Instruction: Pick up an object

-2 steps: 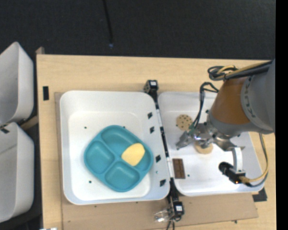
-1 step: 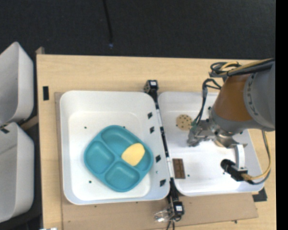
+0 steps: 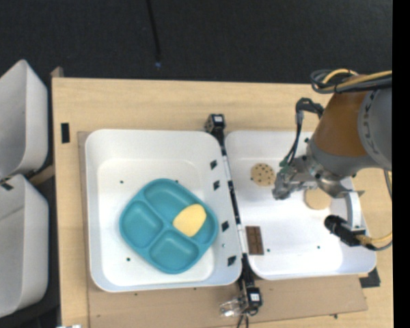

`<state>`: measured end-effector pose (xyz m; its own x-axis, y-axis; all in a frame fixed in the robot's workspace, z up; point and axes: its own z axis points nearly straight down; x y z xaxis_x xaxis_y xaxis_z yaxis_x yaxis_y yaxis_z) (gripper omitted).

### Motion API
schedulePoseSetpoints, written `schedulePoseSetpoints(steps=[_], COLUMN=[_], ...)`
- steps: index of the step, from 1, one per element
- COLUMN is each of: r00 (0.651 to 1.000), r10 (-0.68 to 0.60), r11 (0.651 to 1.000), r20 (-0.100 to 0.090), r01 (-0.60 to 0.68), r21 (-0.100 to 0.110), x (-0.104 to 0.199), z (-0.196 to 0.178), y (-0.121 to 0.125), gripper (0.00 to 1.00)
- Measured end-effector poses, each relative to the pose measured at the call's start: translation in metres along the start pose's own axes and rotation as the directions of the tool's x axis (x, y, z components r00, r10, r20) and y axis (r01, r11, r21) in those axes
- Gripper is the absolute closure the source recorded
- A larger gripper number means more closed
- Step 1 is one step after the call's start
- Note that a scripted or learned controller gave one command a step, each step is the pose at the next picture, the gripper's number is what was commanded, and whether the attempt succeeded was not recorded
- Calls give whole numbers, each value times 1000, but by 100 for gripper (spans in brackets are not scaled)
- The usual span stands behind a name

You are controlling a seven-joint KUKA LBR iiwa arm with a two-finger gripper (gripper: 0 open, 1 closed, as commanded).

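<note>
My gripper (image 3: 281,188) hangs low over the right bin (image 3: 287,251), just right of a round brown cookie (image 3: 261,173) that lies on the bin floor. A tan round object (image 3: 316,199) peeks out from under the wrist to the gripper's right. A small brown rectangular piece (image 3: 253,239) lies near the bin's left wall. In the left bin (image 3: 102,183) a blue divided plate (image 3: 165,226) carries a yellow lump (image 3: 190,219). Nothing shows between the gripper's tips from this angle.
The arm's orange band (image 3: 342,125) and grey wrist cover the right bin's far right part. A black cable connector (image 3: 342,229) juts over that bin's right edge. Black clips (image 3: 216,123) line the divider between bins. White chairs (image 3: 10,183) stand at left.
</note>
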<state>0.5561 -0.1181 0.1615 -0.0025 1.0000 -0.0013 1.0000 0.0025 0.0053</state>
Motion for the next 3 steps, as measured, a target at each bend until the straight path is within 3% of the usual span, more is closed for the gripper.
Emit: schedulePoseSetpoints(steps=[1,2,3], r00=[1000,1000,1000], r10=[1,1,-4], r11=[1000,1000,1000], r20=[1,0,-2], r01=[-1,-1,4], r21=[-4,3,2], x=[-6,-7,36], z=[-64,-61,-62], y=[0,1,29], gripper=[100,100,100])
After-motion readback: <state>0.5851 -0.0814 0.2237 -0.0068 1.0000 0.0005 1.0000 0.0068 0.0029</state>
